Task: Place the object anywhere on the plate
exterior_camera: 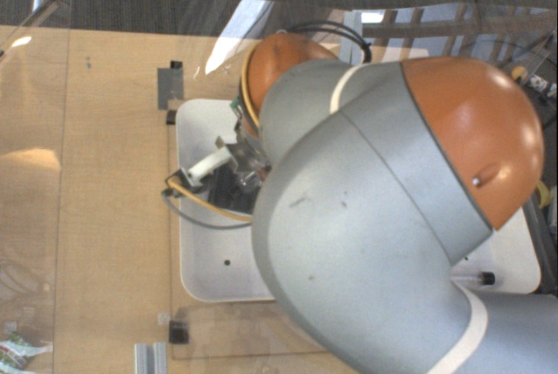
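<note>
Object and plate are both hidden: the arm [375, 215], grey with orange bands, lies across most of the two bins, and I cannot tell where either one sits beneath it. Open to view is part of the left bin [205, 276], a white tray toward the middle of the tabletop [96, 189]. Its near-left corner and a strip of bare floor are visible. That floor carries a small dark speck [227, 261], too small to name. A sliver of the right bin [514, 263] shows by the tabletop's right edge.

The claw [242, 173] hangs over the far half of the left bin, close to that bin's left wall, with the wrist directly above it. Whether it is apart, together or clamped on anything I cannot tell, since the wrist covers it from this angle.

As for progress, I read it cautiously. Nothing in view confirms a grasp or a thing resting on a plate, so the task cannot be counted as done. The claw's low place inside the bin suggests the arm is at either the pick or the release, but the picture does not settle which. If it is the pick, all the carrying and setting down are left. If it is the release, little is left but letting go.
</note>
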Controlling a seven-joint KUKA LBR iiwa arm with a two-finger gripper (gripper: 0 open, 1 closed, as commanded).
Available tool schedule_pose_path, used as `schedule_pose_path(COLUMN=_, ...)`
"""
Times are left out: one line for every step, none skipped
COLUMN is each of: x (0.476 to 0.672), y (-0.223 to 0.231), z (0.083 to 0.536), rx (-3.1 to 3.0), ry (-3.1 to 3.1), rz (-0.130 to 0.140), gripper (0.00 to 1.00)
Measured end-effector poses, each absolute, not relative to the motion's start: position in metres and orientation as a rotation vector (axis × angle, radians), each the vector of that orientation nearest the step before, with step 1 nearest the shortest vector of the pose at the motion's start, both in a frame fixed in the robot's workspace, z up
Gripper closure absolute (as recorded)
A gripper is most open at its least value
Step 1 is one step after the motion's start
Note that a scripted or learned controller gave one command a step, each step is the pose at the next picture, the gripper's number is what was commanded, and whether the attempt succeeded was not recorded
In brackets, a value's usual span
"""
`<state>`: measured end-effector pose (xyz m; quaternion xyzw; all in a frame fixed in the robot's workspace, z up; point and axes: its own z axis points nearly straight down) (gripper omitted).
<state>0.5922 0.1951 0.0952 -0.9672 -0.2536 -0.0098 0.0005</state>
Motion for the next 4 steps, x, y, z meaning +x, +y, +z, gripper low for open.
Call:
schedule_pose_path(x=0.647, y=0.145, z=0.239, rx=-2.946, ry=-1.091, rz=-0.007, gripper=0.0)
schedule_pose_path(x=0.623, y=0.075, z=0.305, rx=-2.927, ry=-1.143, rz=-0.007, gripper=0.0)
schedule_pose_path(x=0.622, y=0.006, z=0.351, rx=-2.867, ry=-1.287, rz=-0.005, gripper=0.0)
schedule_pose_path(x=0.642, y=0.129, z=0.263, rx=-2.823, ry=-1.376, rz=0.0, gripper=0.0)
